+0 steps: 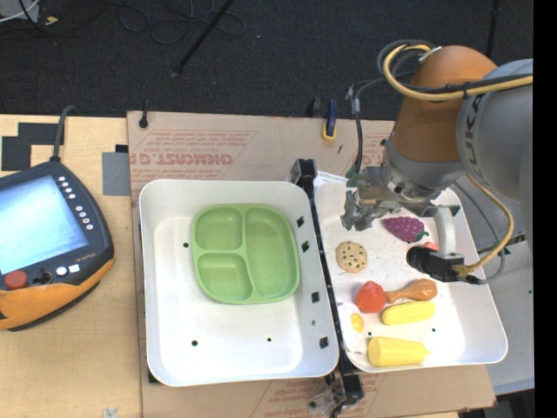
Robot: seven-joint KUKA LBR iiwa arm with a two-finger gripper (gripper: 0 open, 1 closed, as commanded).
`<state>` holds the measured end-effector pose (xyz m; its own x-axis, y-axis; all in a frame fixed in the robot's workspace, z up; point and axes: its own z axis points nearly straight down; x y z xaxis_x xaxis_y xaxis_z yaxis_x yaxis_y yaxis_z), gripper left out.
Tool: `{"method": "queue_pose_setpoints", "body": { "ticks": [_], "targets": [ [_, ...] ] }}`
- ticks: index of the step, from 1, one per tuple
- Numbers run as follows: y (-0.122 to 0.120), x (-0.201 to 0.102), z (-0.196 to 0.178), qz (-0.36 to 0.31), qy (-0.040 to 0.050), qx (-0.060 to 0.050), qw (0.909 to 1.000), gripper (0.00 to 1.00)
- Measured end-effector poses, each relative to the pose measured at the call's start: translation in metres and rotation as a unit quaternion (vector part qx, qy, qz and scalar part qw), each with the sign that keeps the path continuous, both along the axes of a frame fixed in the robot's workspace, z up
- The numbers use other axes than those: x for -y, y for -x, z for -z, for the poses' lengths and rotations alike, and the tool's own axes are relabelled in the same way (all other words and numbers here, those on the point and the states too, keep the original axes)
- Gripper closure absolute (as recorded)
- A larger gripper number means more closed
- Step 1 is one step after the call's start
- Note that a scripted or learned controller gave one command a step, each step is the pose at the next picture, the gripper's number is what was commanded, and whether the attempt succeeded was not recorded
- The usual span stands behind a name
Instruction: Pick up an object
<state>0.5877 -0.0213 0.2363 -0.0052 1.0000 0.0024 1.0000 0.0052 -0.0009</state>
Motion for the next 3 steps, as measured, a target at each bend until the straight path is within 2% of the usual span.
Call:
{"method": "queue_pose_setpoints", "body": {
  "ticks": [1, 2, 3],
  "targets": [
    [-0.016, -0.027, 0.012, 0.002, 0.0009, -0.001, 1.0000, 1.00],
    [-0.026, -0.022, 0.005, 0.001, 0.0013, -0.001, 1.0000, 1.00],
    [-0.015, -0.021, 0.001, 0.004, 0.0011, -0.002, 1.0000, 1.00]
  ]
}}
